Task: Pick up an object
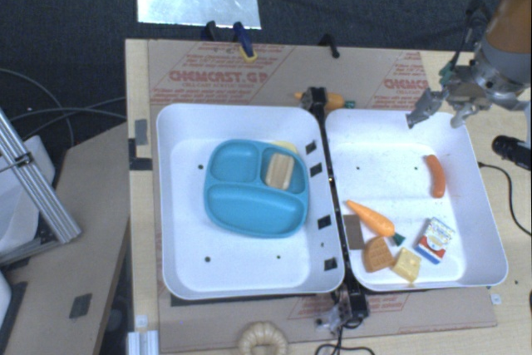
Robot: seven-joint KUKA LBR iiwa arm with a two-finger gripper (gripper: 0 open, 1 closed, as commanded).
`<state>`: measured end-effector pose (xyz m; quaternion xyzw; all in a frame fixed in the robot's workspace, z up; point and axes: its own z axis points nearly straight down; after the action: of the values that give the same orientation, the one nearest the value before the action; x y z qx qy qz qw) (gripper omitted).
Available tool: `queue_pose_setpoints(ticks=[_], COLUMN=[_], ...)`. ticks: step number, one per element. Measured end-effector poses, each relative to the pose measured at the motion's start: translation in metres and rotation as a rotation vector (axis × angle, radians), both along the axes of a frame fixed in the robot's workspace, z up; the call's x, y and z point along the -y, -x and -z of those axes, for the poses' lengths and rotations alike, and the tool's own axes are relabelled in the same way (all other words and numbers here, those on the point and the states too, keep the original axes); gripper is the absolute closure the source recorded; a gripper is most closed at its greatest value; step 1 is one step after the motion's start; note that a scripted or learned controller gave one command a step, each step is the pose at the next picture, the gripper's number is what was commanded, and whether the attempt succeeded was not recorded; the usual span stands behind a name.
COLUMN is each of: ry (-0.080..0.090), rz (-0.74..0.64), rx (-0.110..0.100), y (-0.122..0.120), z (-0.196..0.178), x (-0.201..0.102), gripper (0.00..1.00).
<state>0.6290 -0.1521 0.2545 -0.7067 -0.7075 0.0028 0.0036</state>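
Cracker [406, 265] lying lower right; gripper [438, 110] hovering upper right, fingers [416, 117] spreading apart, empty. Descending here risks missing the sausage [435, 175], lying well below.

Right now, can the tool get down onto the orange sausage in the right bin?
Probably yes. The tool, fingers spread, hangs over the far right corner of the shallow white right bin. The orange toy sausage lies alone on bare floor, apart from the other items, with nothing over it.
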Motion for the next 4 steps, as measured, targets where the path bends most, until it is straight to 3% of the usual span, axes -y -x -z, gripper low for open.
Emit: queue_pose_setpoints(ticks=[1, 2, 4], ry=[0.002, 0.001, 0.001], rz=[-0.002, 0.000, -0.003], rx=[0.011, 0.008, 0.007], y=[-0.002, 0.007, -0.003], z=[-0.007, 0.040, 0.152], x=[0.000, 0.000, 0.001], gripper=[0.00, 0.00, 0.00])
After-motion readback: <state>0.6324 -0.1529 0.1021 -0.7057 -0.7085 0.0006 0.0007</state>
